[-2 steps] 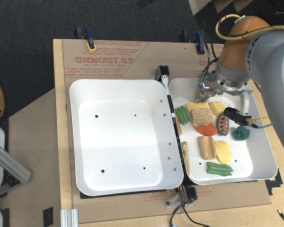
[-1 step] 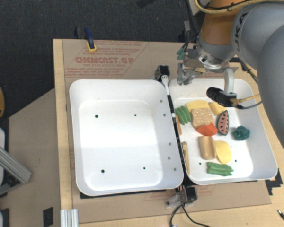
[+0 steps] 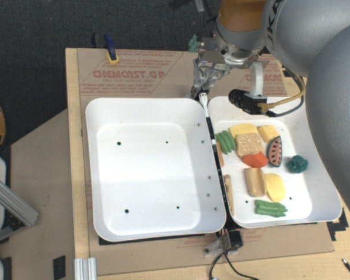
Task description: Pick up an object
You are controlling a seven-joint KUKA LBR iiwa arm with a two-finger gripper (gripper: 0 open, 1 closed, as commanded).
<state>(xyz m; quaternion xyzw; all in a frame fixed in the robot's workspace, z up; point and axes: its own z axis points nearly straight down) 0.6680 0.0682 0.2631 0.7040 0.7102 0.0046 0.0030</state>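
While toy foods wait in the right bin [image 3: 315, 212], the gripper [image 3: 202, 86] hangs at upper centre, above the bins' shared back corner.
Its fingers look nearly together with nothing between them, though the view is poor. Bread slice [image 3: 249, 145], watermelon wedge [image 3: 274, 152] and green beans [image 3: 270, 208] crowd mid-right, probably heaped for picking; the left bin [image 3: 149, 171] stays bare to receive them.

White bins [image 3: 99, 174], teal-green ball [image 3: 297, 164].
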